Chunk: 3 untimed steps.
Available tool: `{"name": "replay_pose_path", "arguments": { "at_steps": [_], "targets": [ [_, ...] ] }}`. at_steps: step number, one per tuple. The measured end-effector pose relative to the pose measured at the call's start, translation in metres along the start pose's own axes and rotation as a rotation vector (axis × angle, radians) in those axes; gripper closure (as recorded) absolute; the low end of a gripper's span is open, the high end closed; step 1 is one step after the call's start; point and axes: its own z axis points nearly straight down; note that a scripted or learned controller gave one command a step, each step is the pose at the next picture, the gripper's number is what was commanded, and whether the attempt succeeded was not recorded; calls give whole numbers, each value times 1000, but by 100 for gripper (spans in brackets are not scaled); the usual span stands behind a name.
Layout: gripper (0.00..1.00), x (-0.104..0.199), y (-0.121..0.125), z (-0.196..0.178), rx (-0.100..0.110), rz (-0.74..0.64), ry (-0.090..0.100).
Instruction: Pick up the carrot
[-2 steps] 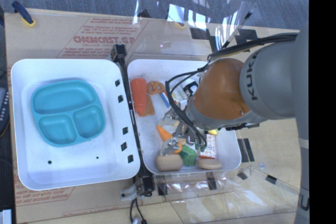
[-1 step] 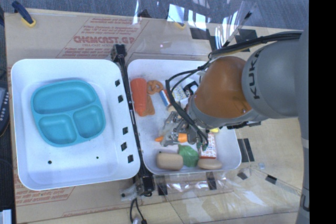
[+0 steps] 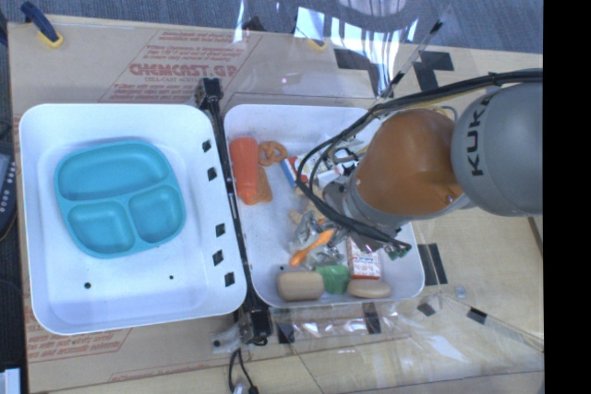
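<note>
The carrot point(image 3: 245, 169) lies lengthwise along the left wall of the right bin point(image 3: 268, 298), towards its far corner, with a pretzel point(image 3: 271, 151) just beside its far end. The gripper point(image 3: 325, 231) is low over the middle of the same bin, among a clutter of small things, to the right of the carrot and apart from it; I cannot tell how it is set. Near the front edge lie two tan rolls point(image 3: 300, 285), a green piece point(image 3: 332, 278) and a small red box point(image 3: 365, 265). In the left bin point(image 3: 37, 291) rests a blue divided plate point(image 3: 118, 196).
</note>
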Motion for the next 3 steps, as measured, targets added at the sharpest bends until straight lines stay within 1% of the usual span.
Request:
{"name": "replay_pose_path", "arguments": {
  "at_steps": [3],
  "targets": [
    [100,-8,1,-30,6,-16,-12]
  ]
}}
